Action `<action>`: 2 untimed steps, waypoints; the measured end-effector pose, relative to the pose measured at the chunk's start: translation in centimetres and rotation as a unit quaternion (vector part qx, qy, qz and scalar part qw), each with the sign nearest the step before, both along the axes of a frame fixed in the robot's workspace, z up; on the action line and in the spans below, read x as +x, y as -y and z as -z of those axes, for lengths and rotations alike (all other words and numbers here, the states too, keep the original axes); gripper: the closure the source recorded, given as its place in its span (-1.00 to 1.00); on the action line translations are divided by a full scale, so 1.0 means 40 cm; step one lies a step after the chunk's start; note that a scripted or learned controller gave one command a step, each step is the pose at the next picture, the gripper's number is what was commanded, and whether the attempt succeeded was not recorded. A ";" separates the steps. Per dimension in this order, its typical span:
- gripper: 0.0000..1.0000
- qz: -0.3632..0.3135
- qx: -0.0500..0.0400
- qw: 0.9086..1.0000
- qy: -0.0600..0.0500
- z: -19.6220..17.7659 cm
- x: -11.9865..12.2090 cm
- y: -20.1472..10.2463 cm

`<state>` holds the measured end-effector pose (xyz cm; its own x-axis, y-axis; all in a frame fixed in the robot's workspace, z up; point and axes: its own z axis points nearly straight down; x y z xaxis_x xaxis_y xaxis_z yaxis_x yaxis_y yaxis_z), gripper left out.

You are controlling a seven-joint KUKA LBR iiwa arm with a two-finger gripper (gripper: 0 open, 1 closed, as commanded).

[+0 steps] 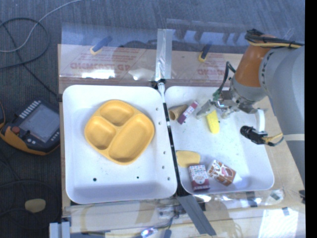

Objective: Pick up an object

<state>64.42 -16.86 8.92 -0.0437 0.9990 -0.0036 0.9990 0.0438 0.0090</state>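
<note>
One small yellow piece (213, 122), oblong and bright with a ribbed look, lies in the right bin (247, 157) near the middle of its far edge, its long axis running from far to near. The gripper (217, 109) hangs right over the piece's far end with its jaws spread wide, closed on nothing. Toward the bin's far left corner lie a tan cone (176, 112) and a maroon and white packet (188, 111), touching each other. A pale yellow slab (187, 157) sits against the left edge. By the near edge stand a red carton (198, 177) and a red and white carton (221, 172), side by side. The left bin (74, 148) carries a yellow divided plate (119, 131) at its centre.
</note>
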 end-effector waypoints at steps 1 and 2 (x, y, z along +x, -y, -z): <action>-1.00 -0.130 -0.001 0.991 -0.005 -0.005 0.011 -0.033; 1.00 -0.131 -0.002 0.991 -0.005 -0.031 0.013 -0.034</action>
<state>64.94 -15.48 10.15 -0.3015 0.9534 -0.0050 0.9535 0.3015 -0.0015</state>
